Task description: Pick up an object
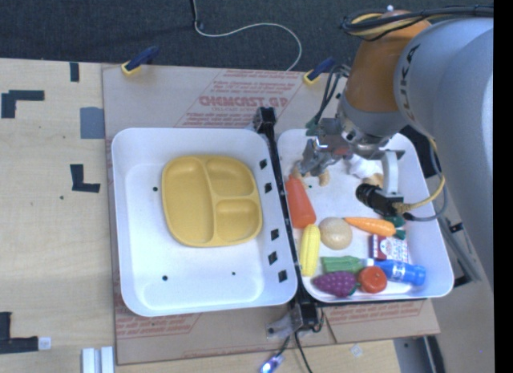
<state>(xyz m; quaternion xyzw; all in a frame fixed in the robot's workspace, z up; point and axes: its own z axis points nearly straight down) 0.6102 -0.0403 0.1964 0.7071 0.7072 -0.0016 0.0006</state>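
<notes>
Gripper [314, 160] hangs low in the right bin [430, 195], its grasp impossible to judge from above. Just below it lies the orange carrot [300, 202], toys beyond. Nothing looks lifted yet; the pick seems undone.

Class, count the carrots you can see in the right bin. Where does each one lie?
2. A large carrot lies along the bin's left wall; a small carrot lies mid-bin, right of the potato. The arm may hide others.

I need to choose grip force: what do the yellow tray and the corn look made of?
Tray: seemingly moulded hard plastic, matte yellow, with smooth rounded compartments. Corn: probably plastic toy food, uniform yellow with a slight sheen; hard or soft can't be told.
</notes>
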